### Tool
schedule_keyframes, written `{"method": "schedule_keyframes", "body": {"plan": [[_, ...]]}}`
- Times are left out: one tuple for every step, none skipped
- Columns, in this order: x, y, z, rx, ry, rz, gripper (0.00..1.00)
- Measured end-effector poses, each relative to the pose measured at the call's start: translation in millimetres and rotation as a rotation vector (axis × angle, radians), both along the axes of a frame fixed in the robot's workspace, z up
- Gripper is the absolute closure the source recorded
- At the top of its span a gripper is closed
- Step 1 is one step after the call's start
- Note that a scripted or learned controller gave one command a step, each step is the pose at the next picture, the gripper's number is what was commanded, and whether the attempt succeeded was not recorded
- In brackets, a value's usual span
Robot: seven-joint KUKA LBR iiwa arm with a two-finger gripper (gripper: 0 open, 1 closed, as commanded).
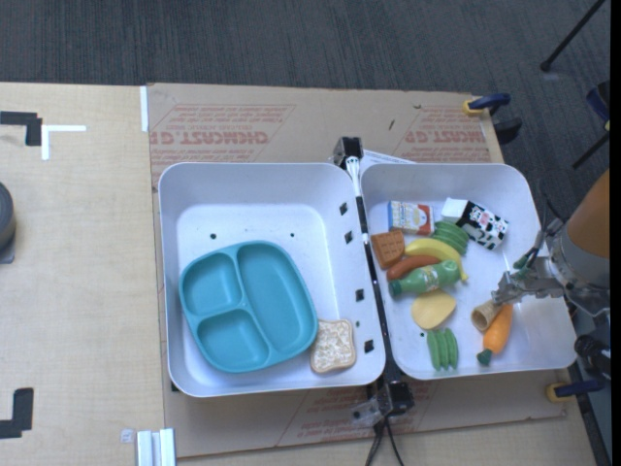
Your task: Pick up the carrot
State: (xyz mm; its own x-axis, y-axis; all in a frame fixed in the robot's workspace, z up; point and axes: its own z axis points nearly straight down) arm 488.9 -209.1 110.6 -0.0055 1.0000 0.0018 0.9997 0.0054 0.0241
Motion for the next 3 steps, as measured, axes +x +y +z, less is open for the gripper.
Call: {"method": "schedule_keyframes", "body": {"plan": [[-11,60,37,-0.001,0.025,-0.132,1.00],[-11,59,37,-0.001,0.025,-0.133,0.00],[-11,16,-20,-0.001,0.027,0.026,0.00]]}}
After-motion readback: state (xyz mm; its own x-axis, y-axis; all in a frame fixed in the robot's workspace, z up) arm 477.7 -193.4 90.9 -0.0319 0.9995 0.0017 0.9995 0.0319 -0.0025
